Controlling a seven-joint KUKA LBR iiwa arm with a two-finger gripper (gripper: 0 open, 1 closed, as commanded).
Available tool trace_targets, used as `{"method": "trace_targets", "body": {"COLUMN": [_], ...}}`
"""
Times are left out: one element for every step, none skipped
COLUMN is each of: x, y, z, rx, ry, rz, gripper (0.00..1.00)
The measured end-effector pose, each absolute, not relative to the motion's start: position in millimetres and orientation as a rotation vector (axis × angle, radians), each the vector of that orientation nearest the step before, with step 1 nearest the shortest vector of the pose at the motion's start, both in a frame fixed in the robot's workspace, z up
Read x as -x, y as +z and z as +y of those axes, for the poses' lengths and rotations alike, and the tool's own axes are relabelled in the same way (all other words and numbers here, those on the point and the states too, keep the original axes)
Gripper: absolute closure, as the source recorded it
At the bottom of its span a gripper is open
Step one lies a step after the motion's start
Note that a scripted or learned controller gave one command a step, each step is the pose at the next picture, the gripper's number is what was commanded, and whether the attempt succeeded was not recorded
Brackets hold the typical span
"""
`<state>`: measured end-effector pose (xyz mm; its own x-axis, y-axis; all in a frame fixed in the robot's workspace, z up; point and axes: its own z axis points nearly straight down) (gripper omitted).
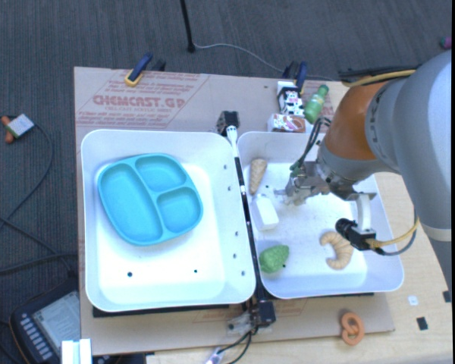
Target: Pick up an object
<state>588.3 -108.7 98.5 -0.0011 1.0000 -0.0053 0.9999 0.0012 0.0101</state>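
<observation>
the grey arm with the orange band [354,123] enters from the right and reaches down into the right-hand shallow white bin [379,279]. the two-finger gripper [297,190] sits low over the upper middle of that bin's floor. the fingers are small and dark against the wrist hardware, so whether they are spread or closed cannot be told, and nothing can be seen between them.

the right bin contains four loose items. a pale tan cone-shaped piece [256,174] lies near the bin's upper left wall, its long axis running roughly up and down the view with the narrow end toward the bottom. a white rectangular block [265,211] lies just below it and just left of the gripper, its long axis tilted slightly from upper left to lower right. a crumpled green leafy piece [274,258] rests near the lower left corner. a curved tan croissant-like piece [337,249] lies right of centre, its arc opening leftward and its length running mostly vertical in the view.

the left-hand shallow white bin [121,279] holds a light blue three-compartment plastic tray [148,197]. both bins rest on a brown cardboard sheet [144,101]. an orange ring-shaped item [352,327] lies on the cardboard below the right bin.
</observation>
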Motion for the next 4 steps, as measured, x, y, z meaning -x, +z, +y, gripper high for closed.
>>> {"method": "trace_targets", "body": {"x": [-570.3,-509.6,-505.9,-496.3], "y": [185.2,205.8,183.7,184.3], "z": [-18.7,54.2,47.1,-19.6], "rx": [-2.218,-2.221,-2.222,-2.224], "ry": [0.003,-0.002,-0.005,-0.004], "rz": [2.224,2.225,2.223,2.219], "gripper": [1.00,1.00,1.00,1.00]}}
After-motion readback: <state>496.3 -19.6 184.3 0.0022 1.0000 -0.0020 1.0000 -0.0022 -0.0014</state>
